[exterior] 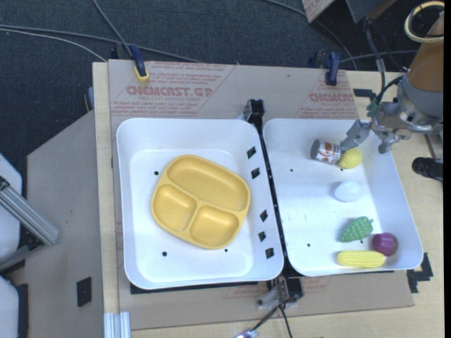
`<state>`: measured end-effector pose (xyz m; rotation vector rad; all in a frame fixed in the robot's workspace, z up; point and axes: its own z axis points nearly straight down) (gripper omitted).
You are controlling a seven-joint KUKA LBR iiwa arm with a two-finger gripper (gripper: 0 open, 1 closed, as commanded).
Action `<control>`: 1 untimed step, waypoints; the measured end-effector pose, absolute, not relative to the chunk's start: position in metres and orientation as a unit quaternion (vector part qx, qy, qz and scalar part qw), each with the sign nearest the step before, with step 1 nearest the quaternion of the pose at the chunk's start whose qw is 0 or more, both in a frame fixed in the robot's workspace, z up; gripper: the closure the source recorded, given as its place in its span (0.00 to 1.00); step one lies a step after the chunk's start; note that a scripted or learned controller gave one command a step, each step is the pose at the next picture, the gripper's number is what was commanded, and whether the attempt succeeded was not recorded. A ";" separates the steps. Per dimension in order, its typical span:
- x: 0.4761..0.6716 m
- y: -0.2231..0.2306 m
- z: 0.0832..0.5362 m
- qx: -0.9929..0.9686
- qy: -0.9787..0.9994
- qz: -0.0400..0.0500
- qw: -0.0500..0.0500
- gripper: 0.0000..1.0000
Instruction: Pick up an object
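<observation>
Nearest the camera, along the near edge of the right bin (402,196), lay a yellow toy corn cob (361,259), with a purple plum-like piece (385,243) touching its right end and a green knobbly toy (356,229) just beyond it. Farther back rested a white egg-shaped object (347,191). At the far side of that bin sat a small yellow lemon-like toy (350,159), touching a little can (325,151) lying on its side to its left. The left bin (134,210) held a yellow divided plate (201,201).

The gripper (356,138) hung directly over the lemon-like toy, one finger slanting down to it; whether the jaws stood apart or together could not be told, and nothing was visibly clamped between them.

The yellow toy seemed the likely target. It looked like light, hollow plastic, stiff, smooth and rounded, so it would probably slip or roll away under an off-centre pinch. Taking it across its widest middle, with the fingers clear of the can, seemed safest.
</observation>
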<state>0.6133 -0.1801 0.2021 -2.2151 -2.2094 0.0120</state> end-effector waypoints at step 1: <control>0.616 -0.180 0.210 -0.707 -0.707 0.000 0.001 0.00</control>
